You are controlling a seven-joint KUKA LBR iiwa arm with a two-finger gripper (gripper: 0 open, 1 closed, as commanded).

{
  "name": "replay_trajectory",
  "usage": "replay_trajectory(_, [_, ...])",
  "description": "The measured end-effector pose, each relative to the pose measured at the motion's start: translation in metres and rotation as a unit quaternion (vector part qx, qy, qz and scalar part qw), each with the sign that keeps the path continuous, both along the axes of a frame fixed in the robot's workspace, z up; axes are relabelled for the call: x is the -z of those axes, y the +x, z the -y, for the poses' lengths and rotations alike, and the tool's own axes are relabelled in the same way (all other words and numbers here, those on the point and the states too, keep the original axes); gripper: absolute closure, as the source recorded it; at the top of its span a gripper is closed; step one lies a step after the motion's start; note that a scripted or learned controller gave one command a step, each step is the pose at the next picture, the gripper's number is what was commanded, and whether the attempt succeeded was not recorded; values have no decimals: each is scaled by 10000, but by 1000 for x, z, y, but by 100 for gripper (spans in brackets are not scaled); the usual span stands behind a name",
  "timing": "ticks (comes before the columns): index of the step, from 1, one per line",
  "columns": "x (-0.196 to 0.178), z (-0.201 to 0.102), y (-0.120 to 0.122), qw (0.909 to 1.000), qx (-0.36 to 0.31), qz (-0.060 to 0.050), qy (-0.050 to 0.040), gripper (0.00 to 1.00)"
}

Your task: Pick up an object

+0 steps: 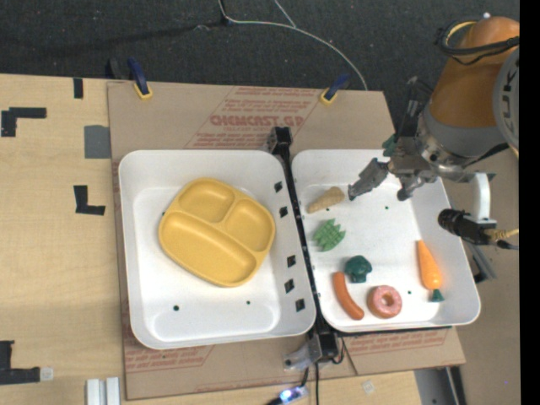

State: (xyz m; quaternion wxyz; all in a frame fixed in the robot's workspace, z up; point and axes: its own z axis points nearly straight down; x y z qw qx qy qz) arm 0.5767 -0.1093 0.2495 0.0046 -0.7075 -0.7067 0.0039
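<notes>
Camera view: your gripper [381, 181] hangs spread, grasping nothing; bread piece [325, 199] lies just beside one finger, which could knock it away.

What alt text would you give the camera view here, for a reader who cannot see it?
A grey and orange robot arm reaches from the right, its open gripper above the right bin near a tan bread piece. That bin also has a green leaf, broccoli, sausage, pink doughnut and carrot. The left bin bears a yellow divided plate.
</notes>
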Motion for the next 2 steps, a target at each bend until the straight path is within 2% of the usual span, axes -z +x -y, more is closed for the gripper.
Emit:
replay_trajectory(1, [-5, 0, 2, 10000, -12, 51, -6, 0])
replay_trajectory(2, [57, -6, 6, 10000, -14, 21, -4, 0])
